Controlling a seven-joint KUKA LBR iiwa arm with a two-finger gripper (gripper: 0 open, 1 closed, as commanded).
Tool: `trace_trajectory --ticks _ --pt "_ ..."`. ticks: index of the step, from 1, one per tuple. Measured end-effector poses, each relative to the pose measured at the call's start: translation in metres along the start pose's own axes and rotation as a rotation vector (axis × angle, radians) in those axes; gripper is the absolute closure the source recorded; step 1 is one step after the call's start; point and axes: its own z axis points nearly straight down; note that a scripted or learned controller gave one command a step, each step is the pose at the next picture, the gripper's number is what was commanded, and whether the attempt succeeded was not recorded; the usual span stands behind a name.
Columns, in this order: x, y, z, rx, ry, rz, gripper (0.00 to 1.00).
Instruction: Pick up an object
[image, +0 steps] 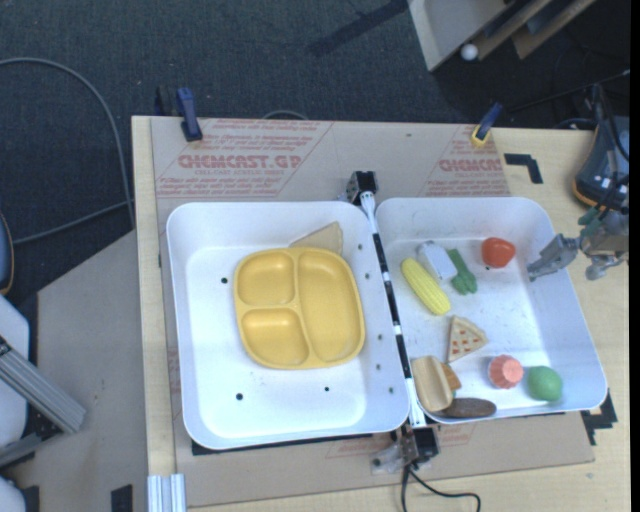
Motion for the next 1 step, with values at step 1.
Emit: trace_trajectory --ticks 1 --pt "-0.0046 0.048 0.1421 0.003 0.002 -0.001 0.0"
